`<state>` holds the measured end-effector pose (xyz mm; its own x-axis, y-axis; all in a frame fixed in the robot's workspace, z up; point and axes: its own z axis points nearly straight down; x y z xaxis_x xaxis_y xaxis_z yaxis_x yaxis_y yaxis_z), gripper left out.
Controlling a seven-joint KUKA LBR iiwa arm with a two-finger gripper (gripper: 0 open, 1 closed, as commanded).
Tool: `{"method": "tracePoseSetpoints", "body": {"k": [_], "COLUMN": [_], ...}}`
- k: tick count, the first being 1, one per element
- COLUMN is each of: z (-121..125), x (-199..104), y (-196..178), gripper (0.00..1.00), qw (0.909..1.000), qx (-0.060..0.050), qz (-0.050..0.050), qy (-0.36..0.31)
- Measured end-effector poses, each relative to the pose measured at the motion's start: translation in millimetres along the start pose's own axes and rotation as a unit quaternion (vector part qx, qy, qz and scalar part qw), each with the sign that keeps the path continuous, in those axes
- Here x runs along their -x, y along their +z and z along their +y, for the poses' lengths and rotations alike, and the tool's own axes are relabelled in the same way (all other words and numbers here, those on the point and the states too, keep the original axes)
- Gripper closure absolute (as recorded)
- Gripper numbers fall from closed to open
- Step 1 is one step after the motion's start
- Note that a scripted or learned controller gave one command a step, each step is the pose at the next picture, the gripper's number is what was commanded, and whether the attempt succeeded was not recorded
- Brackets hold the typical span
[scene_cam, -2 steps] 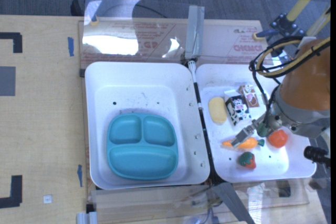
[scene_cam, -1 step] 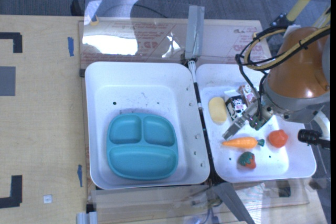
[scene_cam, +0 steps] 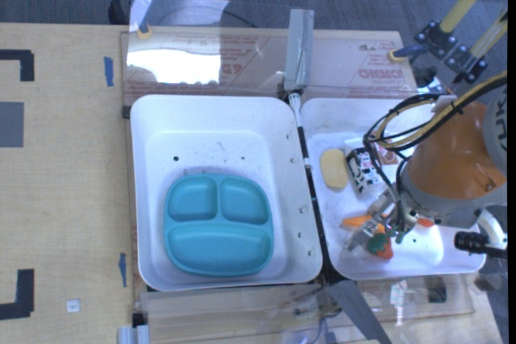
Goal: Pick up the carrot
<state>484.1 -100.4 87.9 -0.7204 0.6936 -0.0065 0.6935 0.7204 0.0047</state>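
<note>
The carrot (scene_cam: 355,220) shows as a thin orange sliver on the floor of the right bin (scene_cam: 427,252), near its front. My gripper (scene_cam: 372,230) hangs right over it from the right, its grey metal parts covering the carrot's right end. The orange-banded wrist (scene_cam: 451,161) hides much of the bin behind it. I cannot make out whether anything sits between the gripper's tips.
A pale yellow oval food piece (scene_cam: 333,168) and a small white and black item (scene_cam: 364,171) lie behind the carrot. A green and red-orange piece (scene_cam: 380,247) sits just under the gripper. The left bin (scene_cam: 153,125) holds a teal divided plate (scene_cam: 185,242).
</note>
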Motion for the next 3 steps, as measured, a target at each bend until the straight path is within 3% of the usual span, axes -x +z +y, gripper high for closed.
{"method": "tracePoseSetpoints", "body": {"k": [1, 2, 3], "z": [2, 1, 64], "x": [2, -6, 29], "y": [-12, -31, -99], "gripper": [1.00, 1.00, 1.00], "qw": [1.0000, 0.9830, 0.9859], "qx": [0.003, -0.002, 0.001], "qz": [-0.004, 0.001, 0.000], "qy": [0.000, 0.183, 0.167]}}
